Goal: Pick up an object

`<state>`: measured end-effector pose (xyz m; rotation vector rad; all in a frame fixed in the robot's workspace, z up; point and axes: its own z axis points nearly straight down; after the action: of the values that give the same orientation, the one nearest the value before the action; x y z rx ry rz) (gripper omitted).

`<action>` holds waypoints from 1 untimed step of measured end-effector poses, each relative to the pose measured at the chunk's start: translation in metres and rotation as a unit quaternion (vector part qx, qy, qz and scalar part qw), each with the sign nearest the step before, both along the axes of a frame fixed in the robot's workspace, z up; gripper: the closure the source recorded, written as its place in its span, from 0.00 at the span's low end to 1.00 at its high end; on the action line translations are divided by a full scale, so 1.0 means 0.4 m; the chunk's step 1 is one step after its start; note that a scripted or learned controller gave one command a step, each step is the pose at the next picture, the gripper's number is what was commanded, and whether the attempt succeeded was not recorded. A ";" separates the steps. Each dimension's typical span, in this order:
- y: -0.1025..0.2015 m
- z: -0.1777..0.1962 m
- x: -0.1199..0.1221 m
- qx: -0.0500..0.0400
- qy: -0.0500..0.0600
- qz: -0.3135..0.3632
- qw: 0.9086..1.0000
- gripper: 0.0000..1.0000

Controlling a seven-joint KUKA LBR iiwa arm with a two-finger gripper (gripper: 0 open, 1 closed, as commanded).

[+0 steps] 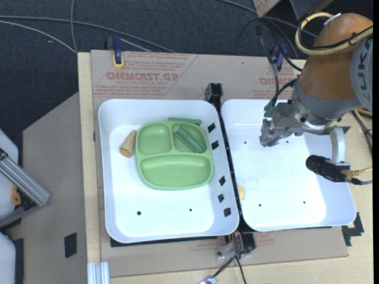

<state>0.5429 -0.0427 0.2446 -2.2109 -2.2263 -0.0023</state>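
The arm [331, 58] is reaching in from the right and bending down over the right bin [296, 206], its gripper [271, 136] hanging just above the bin floor; whether it is open I cannot tell. Well left, in the left bin [118, 218], a green divided plate [174, 155] is lying beside a small cone [127, 144].

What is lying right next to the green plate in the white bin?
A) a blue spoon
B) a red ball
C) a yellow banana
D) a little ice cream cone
D, a small tan ice cream cone lies just off the left edge of the green divided plate in the left bin.
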 end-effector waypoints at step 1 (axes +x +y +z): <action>0.123 -0.035 -0.001 0.000 0.001 -0.001 1.000 1.00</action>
<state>0.5423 0.0063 0.2308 -2.2121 -2.2241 0.0011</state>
